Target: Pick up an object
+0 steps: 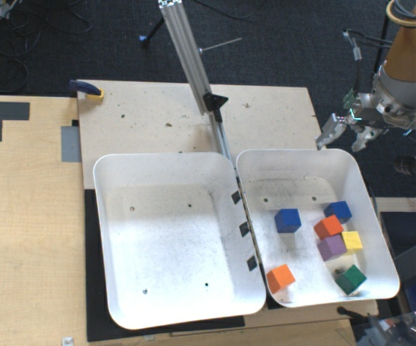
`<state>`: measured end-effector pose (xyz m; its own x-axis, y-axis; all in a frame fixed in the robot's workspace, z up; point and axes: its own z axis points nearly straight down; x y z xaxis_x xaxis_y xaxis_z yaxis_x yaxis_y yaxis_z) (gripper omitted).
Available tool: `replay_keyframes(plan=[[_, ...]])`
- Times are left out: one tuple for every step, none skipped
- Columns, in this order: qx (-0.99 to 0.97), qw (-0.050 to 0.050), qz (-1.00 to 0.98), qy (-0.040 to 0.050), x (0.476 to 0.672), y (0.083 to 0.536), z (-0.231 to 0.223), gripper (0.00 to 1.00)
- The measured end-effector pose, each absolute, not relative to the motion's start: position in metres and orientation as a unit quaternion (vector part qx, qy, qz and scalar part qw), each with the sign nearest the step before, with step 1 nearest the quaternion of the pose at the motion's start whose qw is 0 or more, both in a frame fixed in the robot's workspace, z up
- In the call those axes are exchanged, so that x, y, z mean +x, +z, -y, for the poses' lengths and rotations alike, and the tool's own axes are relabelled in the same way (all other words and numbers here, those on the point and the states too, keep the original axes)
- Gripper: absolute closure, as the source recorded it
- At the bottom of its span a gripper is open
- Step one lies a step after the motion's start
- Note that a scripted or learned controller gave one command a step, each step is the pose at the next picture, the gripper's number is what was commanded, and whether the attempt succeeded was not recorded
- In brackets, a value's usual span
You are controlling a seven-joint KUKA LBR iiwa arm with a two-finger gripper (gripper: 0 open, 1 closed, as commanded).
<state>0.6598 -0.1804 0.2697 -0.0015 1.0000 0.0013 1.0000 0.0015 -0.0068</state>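
The pincer (344,132) hangs above the far right corner of the right bin (303,166), its 2 fingers spread and released, with nothing between them. All 7 cubes lie in that bin, nearer the camera than the pincer. The blue cube (288,220) sits below and left of it. A smaller blue cube (338,210), a red-orange cube (328,227), a yellow cube (351,240) and a purple cube (331,247) cluster almost straight below it. The green cube (351,278) lies farther still, and the orange cube (281,277) farthest, down-left. The left bin (107,193) stands well left on the worktop (143,121).
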Motion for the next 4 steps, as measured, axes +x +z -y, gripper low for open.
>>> replay_keyframes(plan=[[-0.705,0.001,0.709,0.0011,0.661,0.272,0.180,0.00],[-0.706,0.003,0.708,0.0020,0.659,0.229,0.177,0.00],[-0.705,0.003,0.709,0.0022,0.667,0.177,0.178,0.00],[-0.706,0.004,0.708,0.0023,0.658,0.126,0.172,0.00]])
